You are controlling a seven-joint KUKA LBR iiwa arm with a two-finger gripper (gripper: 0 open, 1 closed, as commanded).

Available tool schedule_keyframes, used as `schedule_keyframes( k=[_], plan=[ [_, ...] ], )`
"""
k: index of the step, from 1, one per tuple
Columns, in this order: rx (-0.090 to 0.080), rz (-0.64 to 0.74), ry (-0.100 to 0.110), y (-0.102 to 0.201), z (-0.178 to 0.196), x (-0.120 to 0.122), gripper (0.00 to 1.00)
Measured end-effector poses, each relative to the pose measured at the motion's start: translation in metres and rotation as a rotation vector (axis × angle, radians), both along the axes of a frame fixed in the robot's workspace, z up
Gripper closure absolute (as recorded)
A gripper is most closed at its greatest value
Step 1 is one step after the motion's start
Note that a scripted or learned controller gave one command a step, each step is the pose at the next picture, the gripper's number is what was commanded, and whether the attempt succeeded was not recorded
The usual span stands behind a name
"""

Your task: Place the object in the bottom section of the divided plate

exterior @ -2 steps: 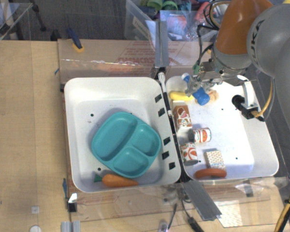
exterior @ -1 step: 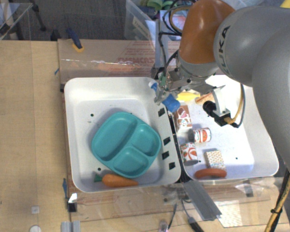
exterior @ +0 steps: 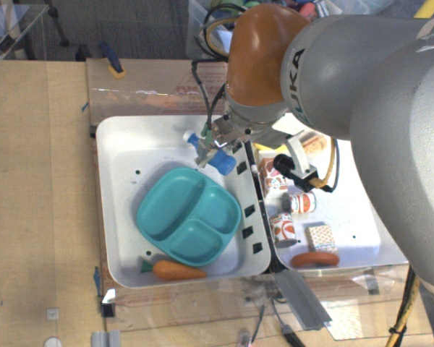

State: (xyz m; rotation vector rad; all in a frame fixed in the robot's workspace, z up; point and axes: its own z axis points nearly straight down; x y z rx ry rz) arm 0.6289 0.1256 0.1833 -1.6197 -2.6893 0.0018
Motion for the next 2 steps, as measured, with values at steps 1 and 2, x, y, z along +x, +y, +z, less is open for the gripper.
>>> schedule_keyframes(
  k=[1, 2],
  plan=[
    [0.001, 0.322, -0.007, 0.0257, 0.0431, 0.0012, 1.0],
    [0.001, 0.322, -0.007, 0.0253, 0.0431, 0.0013, 0.0]
  ],
)
